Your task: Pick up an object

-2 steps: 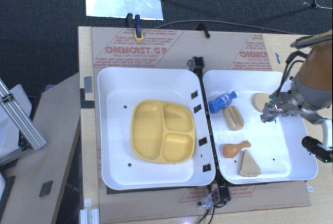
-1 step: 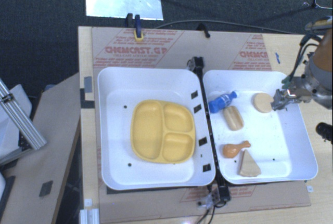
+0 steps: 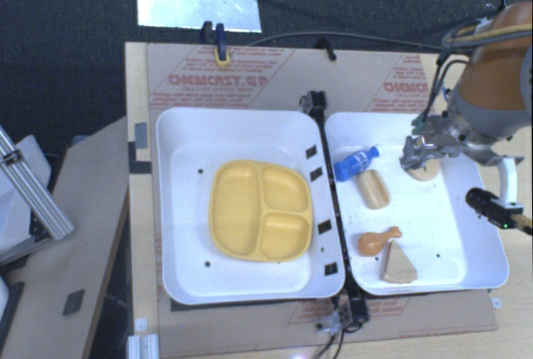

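Cardboard-topped desk against dark carpet, two shallow white bins, grey metal gripper at frame right directly over a small round tan object, finger state impossible to tell.

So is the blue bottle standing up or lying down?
Lying down: the blue bottle rests on its side in the right bin, cap pointing up-right.

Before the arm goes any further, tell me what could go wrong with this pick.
1. The hand sits over a small round tan object that it mostly hides; a grasp there may slip or miss.
2. That spot lies near the back wall of the right white bin, so the hand could scrape the wall.
3. The blue plastic bottle and the tan bread roll lie close by and could get knocked.
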